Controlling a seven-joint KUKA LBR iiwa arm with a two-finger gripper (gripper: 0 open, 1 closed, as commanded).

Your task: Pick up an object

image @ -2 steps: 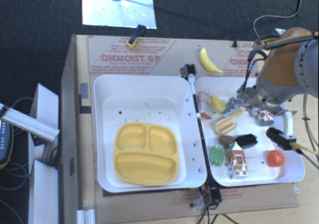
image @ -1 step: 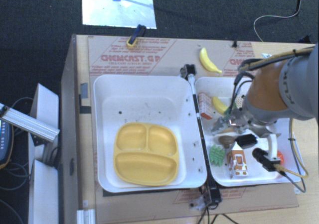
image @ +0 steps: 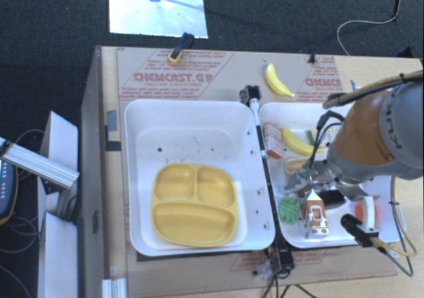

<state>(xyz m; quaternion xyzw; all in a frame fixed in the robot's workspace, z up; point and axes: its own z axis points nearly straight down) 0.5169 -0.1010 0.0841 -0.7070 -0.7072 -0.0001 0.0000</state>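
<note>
My gripper [image: 309,182] hangs low over the middle of the right bin [image: 291,112], below the arm's orange band [image: 364,132]. Just under it stands a small orange and white carton [image: 316,218]. A green leafy toy [image: 289,209] lies to the carton's left. A yellow banana [image: 295,141] lies just behind the gripper, partly covered by the wrist. A red and white box [image: 271,141] rests against the bin's left wall. An orange and white item [image: 364,210] sits at the bin's right side.
The left bin [image: 192,118] holds a yellow divided plate [image: 194,204]. A second banana [image: 277,81] lies on the bench behind the right bin. A black tool [image: 254,108] runs along the divide between the bins. A yellow and blue clip [image: 179,48] sits at the bench's back edge.
</note>
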